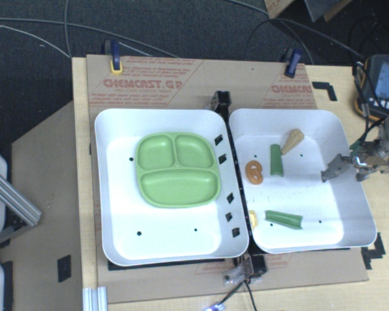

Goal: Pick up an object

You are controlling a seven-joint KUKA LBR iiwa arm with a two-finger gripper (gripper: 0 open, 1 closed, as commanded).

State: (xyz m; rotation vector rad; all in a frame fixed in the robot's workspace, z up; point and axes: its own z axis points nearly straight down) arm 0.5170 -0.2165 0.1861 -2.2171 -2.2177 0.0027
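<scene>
— While hanging the claw [330, 170] over the right side of the right bin [324, 199], giving no clue as to how far open; gripping nothing visibly, yet frankly not being able to tell.

— Eyeing which piece, then?

— Leaning toward the green stick [284, 219], lying flat near the front of that bin, well apart from the claw and clear of the walls. Probably being light, stiff, toy-like plastic, and perhaps a little slippery.

— Taking hold where?

— Closing across the narrow width at the middle, rather than along the length. Avoiding the ends, for fear of tipping or spinning it.

— Passing over the others?

— Judging the orange ring [253, 172] and the green block [275, 159] too crowded, sitting just beside each other near the divider. Regarding the tan piece [292, 140], lying tilted beyond the block, as a fair second choice. Leaving alone the green plate [178, 170] in the left bin [117, 206], being broad and shallow.
</scene>
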